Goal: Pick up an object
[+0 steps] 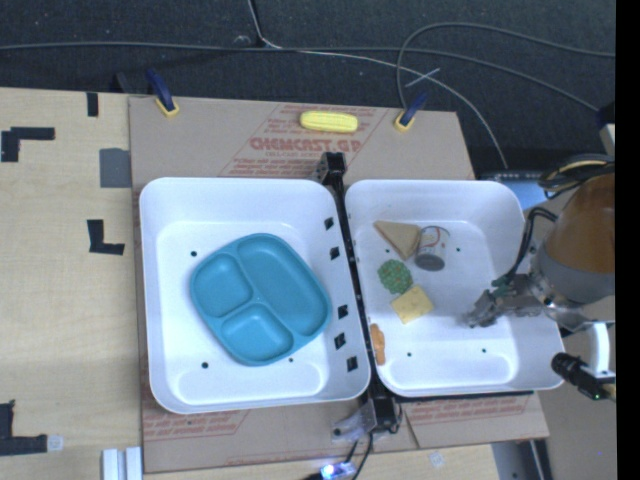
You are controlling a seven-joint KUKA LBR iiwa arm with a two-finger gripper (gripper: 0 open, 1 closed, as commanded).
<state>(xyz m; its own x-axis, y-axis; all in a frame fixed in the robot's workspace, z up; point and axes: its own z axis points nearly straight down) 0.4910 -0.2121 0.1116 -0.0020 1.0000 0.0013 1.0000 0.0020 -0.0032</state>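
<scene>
My tool (487, 311), its grip state indiscernible, sits low in the right bin (500, 204) near the yellow block (412, 305), which I judge light, rigid and best pinched across its flat opposing sides.

**Count of things on the surface**

Two shallow white bins: left (160, 268), right (500, 208). One blue three-compartment plastic plate (260, 298). One tan wedge (398, 236), one green round piece (394, 275), one yellow block (411, 305), one small orange piece (378, 342), one grey disc (430, 262). One yellow corn-shaped toy (328, 121).
</scene>
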